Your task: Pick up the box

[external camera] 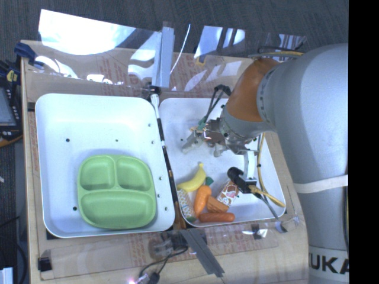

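At five o'clock in the right bin (pixel 273 176) I see the box (pixel 228 194), tilted beside the carrots (pixel 208 205) and banana (pixel 193 181). Gripper (pixel 204 136) hovers at its eleven o'clock, fingers spread, pinching nothing. Pick not yet begun.

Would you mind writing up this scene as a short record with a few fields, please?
left bin: holds a green divided plate
right bin: banana, two carrots, small box, clustered at the near end
box: lies beside the carrots, not lifted
gripper: over the right bin's middle, away from the box
jaws: state cannot be told
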You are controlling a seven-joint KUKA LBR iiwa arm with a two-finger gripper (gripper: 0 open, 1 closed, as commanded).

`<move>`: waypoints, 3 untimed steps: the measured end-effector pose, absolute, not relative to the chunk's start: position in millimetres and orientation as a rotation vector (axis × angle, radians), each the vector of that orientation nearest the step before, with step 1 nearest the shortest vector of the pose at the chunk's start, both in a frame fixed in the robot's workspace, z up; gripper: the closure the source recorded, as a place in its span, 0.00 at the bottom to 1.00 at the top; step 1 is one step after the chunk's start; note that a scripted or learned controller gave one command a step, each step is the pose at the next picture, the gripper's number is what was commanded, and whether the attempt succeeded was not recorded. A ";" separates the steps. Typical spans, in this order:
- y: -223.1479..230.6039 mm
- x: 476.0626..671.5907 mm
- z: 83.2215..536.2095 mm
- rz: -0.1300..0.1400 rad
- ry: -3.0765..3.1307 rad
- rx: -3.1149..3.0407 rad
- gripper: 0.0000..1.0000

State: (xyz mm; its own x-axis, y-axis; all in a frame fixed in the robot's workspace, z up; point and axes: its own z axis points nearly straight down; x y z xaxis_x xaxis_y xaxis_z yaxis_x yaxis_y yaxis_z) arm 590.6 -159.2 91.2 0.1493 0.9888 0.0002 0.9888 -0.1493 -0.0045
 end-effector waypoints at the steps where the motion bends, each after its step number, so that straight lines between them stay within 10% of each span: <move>1: -162.6 657.1 91.9 0.001 -2.206 -2.235 0.00; 2: -160.3 657.9 102.1 0.000 -2.213 -2.227 1.00; 3: -160.0 657.9 102.0 0.000 -2.214 -2.226 0.00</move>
